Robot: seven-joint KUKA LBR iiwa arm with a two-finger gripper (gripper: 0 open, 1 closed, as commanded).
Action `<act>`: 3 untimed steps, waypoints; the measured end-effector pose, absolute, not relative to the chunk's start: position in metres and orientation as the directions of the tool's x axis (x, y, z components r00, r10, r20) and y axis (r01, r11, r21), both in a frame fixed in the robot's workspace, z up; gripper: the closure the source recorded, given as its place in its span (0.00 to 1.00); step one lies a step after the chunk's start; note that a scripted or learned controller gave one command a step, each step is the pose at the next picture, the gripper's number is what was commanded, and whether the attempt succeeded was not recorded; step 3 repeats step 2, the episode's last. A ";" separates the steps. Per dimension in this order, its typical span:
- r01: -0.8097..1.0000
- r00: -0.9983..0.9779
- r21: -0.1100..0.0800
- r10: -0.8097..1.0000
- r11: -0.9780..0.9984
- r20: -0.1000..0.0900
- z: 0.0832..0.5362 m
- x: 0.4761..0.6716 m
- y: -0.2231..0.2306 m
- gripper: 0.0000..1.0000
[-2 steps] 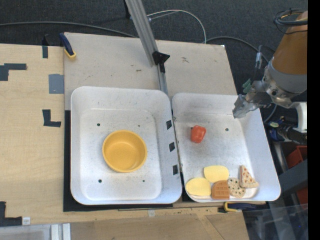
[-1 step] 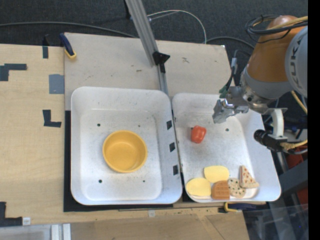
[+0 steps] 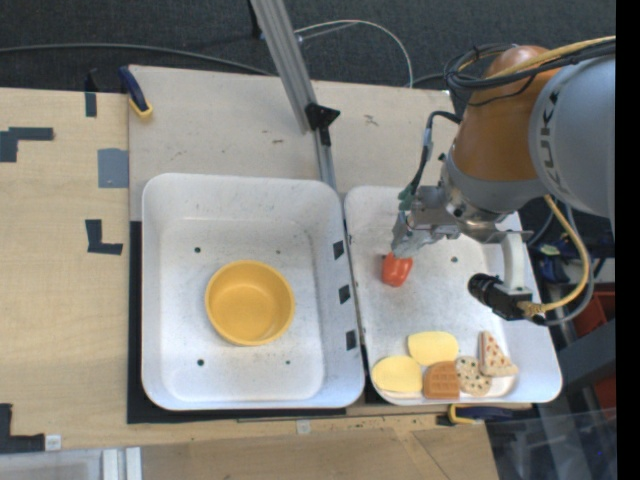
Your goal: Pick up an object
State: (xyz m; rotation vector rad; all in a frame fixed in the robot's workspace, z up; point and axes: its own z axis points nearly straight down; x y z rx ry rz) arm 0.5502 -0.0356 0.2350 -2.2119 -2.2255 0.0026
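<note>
In the right bin we see the gripper directly above a small red-orange object, touching its top; whether it is clasped, we cannot tell.

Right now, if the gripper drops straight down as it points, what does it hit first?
Most likely the small red-orange object right under the gripper in the right bin; the height gap between them is unclear.

The grey arm reaches in over the right bin, its orange-banded wrist bent downward, the gripper hanging low above that bin's floor.
</note>
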 end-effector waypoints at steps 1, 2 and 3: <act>1.000 -0.007 -0.004 1.000 0.007 0.002 0.222 0.547 0.022 1.00; 1.000 -0.008 -0.002 1.000 0.008 0.002 0.233 0.549 0.075 1.00; 1.000 -0.008 -0.002 1.000 0.008 0.002 0.233 0.549 0.075 1.00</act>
